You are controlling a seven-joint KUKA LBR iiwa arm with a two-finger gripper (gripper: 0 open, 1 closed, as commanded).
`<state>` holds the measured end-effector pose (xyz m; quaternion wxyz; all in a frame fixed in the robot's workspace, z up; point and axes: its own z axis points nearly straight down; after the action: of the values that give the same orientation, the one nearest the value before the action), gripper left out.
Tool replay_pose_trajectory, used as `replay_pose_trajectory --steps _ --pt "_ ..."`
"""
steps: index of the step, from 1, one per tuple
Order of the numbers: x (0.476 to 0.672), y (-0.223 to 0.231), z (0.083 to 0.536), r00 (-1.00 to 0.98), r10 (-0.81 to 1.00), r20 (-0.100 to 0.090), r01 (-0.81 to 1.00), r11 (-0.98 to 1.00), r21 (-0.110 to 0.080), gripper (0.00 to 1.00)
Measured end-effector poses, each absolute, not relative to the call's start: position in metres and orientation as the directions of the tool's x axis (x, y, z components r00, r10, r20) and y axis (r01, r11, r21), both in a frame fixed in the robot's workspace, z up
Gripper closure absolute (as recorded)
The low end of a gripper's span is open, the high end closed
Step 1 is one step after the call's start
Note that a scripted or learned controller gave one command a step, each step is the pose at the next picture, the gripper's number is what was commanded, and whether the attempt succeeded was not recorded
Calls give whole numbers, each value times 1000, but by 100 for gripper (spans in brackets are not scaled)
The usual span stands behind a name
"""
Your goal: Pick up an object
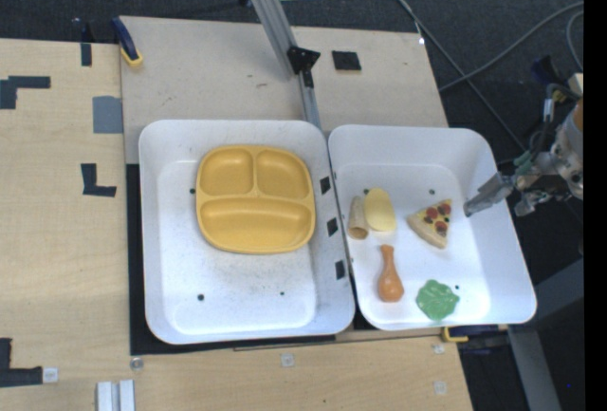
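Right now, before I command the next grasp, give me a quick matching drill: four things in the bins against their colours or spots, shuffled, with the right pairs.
Things:
1. divided tray
2. pizza slice
3. drumstick
4. broccoli piece

Descriptions:
A. green, near the right bin's front edge
B. yellow, alone in the left bin
C. orange-brown, just left of the green item
D. triangular with red spots, nearest the gripper

Pairs: 1-B, 2-D, 3-C, 4-A

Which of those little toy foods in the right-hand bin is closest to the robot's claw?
The pizza slice, with red dots on top. It lies nearest the gripper at the bin's right side; the green piece, drumstick and yellow piece lie farther off.
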<state>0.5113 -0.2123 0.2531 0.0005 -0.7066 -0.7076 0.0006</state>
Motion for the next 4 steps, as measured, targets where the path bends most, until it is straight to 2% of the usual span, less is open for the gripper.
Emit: replay_pose_trajectory --steps 1,3,4 --pt "520 -215 201 -1 1000 0 1000 1 -5 0" --pt "511 -206 91 -1 1000 1 1000 1 -5 0" --pt "512 -206 103 -3 1000 1 1000 3 -4 100"
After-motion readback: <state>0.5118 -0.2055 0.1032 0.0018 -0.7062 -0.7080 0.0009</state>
